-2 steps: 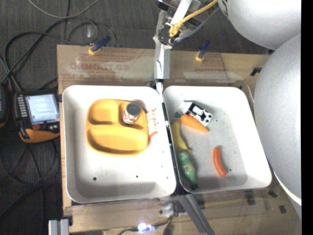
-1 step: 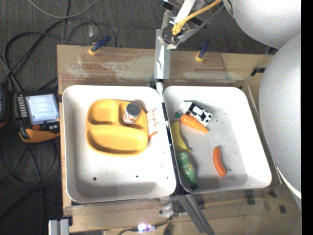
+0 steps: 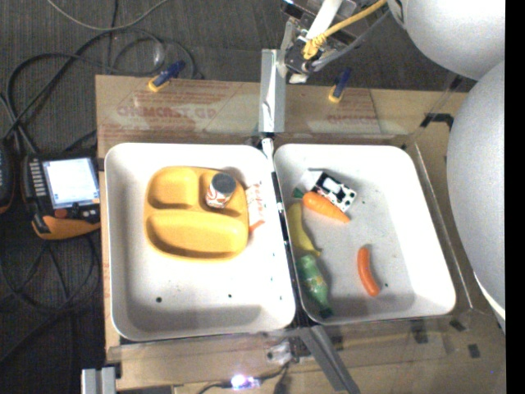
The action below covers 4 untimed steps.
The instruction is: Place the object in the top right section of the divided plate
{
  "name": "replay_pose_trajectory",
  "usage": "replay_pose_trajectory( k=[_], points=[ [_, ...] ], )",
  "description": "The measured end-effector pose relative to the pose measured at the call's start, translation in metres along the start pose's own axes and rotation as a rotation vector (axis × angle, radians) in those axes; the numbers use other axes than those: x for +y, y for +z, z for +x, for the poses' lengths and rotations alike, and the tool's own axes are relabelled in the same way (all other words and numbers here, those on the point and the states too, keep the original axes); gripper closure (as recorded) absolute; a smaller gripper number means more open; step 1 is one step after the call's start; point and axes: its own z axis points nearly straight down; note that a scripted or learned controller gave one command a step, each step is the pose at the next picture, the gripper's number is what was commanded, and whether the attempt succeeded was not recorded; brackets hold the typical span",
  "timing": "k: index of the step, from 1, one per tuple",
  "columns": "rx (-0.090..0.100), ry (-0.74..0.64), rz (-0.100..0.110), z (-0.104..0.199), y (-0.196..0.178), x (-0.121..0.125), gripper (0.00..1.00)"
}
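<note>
The small can [image 3: 221, 190], red and white with a dark top, stands in the compartment at the divided plate's [image 3: 184, 236] 1 o'clock corner, upright as far as the slanted view shows. It sits close to the ridge on its 9 o'clock side. The yellow plate lies in the left bin [image 3: 131, 302], toward that bin's 12 o'clock half. A red-and-white scrap [image 3: 256, 208] lies just beside the plate's 3 o'clock rim.

The gripper [image 3: 297, 60] hangs beyond the bins at 12 o'clock, over the seam between them and well apart from the can. A yellow cable [image 3: 344, 21] loops beside it. Whether it is open or closed cannot be told from this angle, and nothing is seen in its grasp.

Judged from how things lie, the placing looks done and the step in hand is to leave the result alone. Doing that well means keeping the arm high and clear of the left bin, since a sweep across the plate could tip the can over the ridge. Any next pick belongs in the right bin [image 3: 410, 179], where a carrot [image 3: 326, 208], a black-and-white piece [image 3: 335, 189], a yellow banana-like piece [image 3: 302, 230], a green piece [image 3: 313, 276] and an orange sausage shape [image 3: 368, 271] lie.
</note>
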Motion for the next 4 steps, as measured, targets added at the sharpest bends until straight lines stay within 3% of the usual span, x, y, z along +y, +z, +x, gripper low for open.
replay_pose_trajectory(
  k=[1, 2, 3, 4],
  points=[
    [0.0, -0.001, 0.0, 0.0, 0.0, 0.0, 0.0],
    [0.0, -0.047, 0.0, -0.043, 0.0, 0.029, 0.0],
    [-0.007, -0.047, 0.004, -0.043, -0.007, 0.029, 1.0],
    [0.001, -0.097, 0.002, 0.002, 0.0, -0.001, 1.0]
  ],
)
